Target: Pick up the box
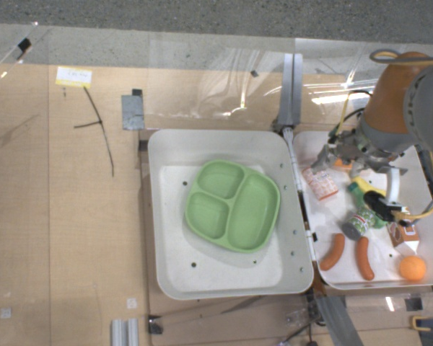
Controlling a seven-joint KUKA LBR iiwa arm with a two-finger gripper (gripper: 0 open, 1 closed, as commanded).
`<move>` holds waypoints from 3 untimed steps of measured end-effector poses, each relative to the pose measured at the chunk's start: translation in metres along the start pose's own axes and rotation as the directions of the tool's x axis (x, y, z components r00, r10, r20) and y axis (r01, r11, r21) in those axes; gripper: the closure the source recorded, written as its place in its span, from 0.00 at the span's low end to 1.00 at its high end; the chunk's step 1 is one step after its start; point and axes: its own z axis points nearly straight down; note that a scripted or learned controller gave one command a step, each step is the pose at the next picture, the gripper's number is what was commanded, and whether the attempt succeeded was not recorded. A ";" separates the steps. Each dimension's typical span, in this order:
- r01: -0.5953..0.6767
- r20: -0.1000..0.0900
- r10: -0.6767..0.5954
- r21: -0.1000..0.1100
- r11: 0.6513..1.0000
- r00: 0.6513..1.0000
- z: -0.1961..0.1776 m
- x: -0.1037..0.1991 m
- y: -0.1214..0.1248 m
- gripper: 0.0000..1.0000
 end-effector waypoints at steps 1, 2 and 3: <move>0.138 0.002 -0.138 0.009 0.990 0.990 0.013 0.003 0.007 0.00; 0.139 0.002 -0.139 -0.001 0.990 0.990 -0.001 0.003 0.011 1.00; 0.139 0.001 -0.139 -0.001 0.990 0.990 -0.001 0.003 0.011 0.00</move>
